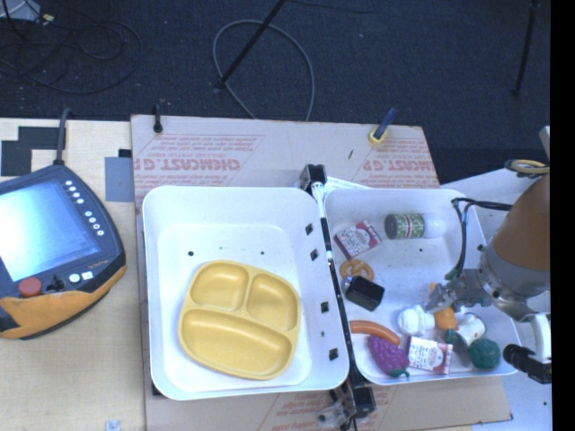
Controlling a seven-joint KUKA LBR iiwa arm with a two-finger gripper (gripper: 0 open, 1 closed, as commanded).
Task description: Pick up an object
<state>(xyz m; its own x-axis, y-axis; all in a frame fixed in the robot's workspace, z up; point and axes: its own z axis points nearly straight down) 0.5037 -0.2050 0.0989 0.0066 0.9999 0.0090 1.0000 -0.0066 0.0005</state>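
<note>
The right bin (467, 209) holds several small items. At the back lie a green jar with a white cap (409, 225) and a red packet (358, 238). A pretzel (357, 268) and a black box (364, 292) sit near the left wall. Along the front are a sausage (373, 330), purple grapes (388, 355), a red-and-white carton (429, 355), a white lump (414, 319), an orange piece (445, 318), a white cup (471, 329) and a green piece (485, 354). My gripper (446, 294) hangs low at the bin's right side, just above the orange piece; nothing shows held in it.
The left bin (171, 214) carries a yellow divided plate (240, 317). A teach pendant (54, 241) lies left of the bins. Cardboard (269, 155) lies under both bins. The arm's orange band (532, 227) and grey wrist (512, 285) overhang the right bin's right wall.
</note>
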